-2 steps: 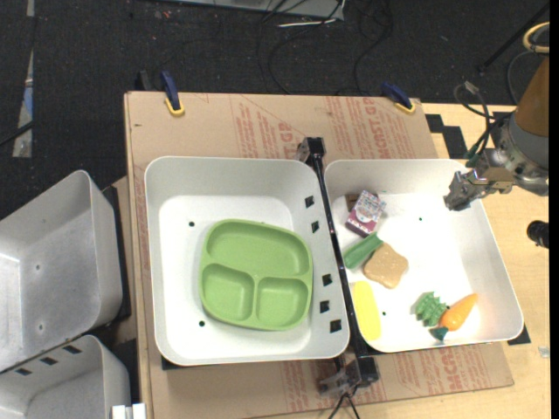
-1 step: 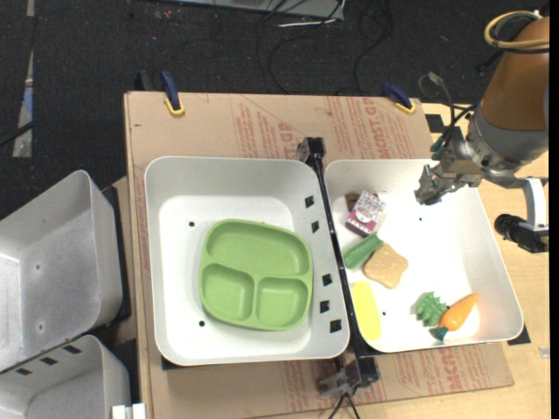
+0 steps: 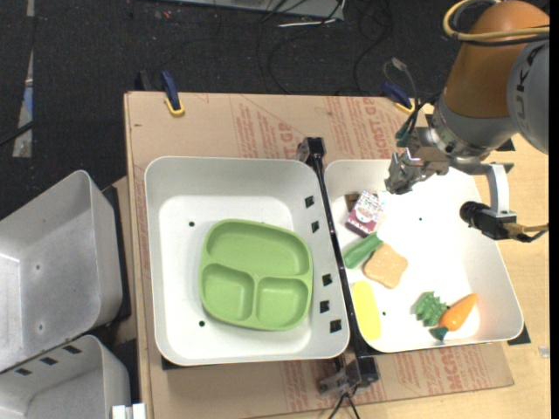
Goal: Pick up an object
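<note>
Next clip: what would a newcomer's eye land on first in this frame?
Probably the green divided plate, alone in the middle of the left bin. Next, the grey and orange arm coming in from the upper right, its gripper over the far edge of the right bin. Below it lie a small pink carton, a toast slice and a carrot.

Green divided plate (image 3: 256, 275) centred in the left bin (image 3: 166, 199), right bin (image 3: 498, 286) holding a small pink carton (image 3: 365, 213), toast slice (image 3: 385, 267), carrot (image 3: 458, 312) near its front right corner — gripper (image 3: 404, 178) hovering over its back edge.
</note>
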{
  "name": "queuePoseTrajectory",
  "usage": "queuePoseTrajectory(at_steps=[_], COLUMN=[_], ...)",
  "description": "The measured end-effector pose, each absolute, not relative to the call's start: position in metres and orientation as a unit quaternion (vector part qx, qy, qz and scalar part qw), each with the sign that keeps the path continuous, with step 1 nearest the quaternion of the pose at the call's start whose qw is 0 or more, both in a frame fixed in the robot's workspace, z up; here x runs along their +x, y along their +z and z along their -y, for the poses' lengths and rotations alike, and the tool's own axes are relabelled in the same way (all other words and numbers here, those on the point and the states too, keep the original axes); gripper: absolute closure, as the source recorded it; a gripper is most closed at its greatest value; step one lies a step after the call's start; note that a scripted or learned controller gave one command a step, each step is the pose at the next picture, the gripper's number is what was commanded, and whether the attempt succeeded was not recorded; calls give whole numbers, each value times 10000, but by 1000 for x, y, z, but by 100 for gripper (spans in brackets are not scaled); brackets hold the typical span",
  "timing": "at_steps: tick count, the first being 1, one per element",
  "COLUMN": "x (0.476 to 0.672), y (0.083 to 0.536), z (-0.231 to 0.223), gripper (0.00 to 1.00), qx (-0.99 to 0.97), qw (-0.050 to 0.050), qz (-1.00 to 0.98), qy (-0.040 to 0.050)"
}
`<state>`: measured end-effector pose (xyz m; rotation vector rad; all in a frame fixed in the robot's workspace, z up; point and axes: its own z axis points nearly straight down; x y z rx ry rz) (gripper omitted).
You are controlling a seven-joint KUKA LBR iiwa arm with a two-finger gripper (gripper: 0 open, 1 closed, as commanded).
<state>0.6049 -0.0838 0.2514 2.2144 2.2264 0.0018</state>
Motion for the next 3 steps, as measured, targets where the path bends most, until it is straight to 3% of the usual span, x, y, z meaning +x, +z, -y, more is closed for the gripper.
queuePoseTrajectory(at_steps=[3], x=[632], y=[241], z=[-81], gripper=[100], qx=[7052], qw=[8], qz=[-7090], qy=[12])
